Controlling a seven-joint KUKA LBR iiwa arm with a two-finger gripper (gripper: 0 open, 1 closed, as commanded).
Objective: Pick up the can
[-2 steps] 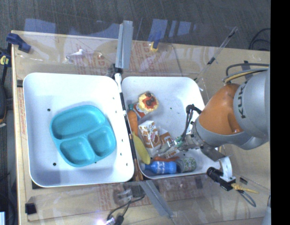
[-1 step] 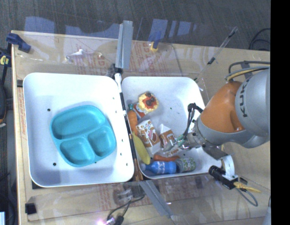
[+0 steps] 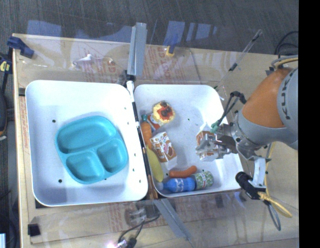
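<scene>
I am standing by the bench, and the grey robot arm with the orange band (image 3: 265, 105) is reaching in from the right, with part of it cut off at the edge. Its silver metal gripper (image 3: 209, 144) is hanging over the right side of the right shallow white bin (image 3: 198, 91). It is looking blurry, so I cannot tell if it is open or closed. A small red and white blurry thing (image 3: 203, 137) is sitting right against it, and I cannot tell what it is or if it is being held. I am counting two bins. The left shallow white bin (image 3: 41, 97) is holding one blue plastic plate with three parts (image 3: 90, 149). The red and white round tin can (image 3: 163, 146) is lying on its side in the right bin, near the left wall and well apart from the gripper. Around it I am counting one yellow and red round toy (image 3: 163, 112), one orange stick shape (image 3: 146, 130) and one yellow long shape (image 3: 155, 165), both partly hiding by the wall, one red sausage shape (image 3: 184, 171), one blue plastic bottle (image 3: 176, 185), and one short green thing (image 3: 204, 180) that is too small to make out.
</scene>
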